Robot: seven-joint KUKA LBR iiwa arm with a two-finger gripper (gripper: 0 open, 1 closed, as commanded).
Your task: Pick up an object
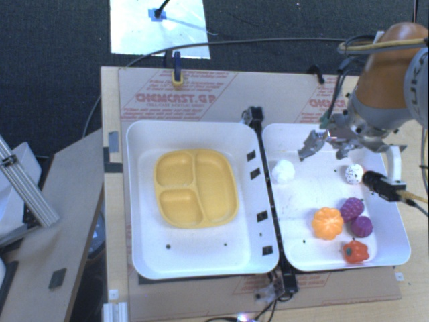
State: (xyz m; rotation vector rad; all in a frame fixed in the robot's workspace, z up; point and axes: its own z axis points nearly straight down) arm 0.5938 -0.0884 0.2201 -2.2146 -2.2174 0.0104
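Above the back of the right bin (395,250) my gripper (327,147) is open, nothing between its fingers. A white ball (283,171) lies below and to its left, near the bin's left wall. A white speckled piece (353,174) sits just below and to its right. Toward the front of the bin lie an orange pumpkin-like fruit (328,223), two purple grape bunches (352,208) (362,227) and a small red-orange fruit (356,251).
The left bin (144,247) holds a yellow divided plate (196,186). A black hinge strip (265,193) runs between the bins. A black connector with a cable (379,183) hangs from the arm over the right bin's right side.
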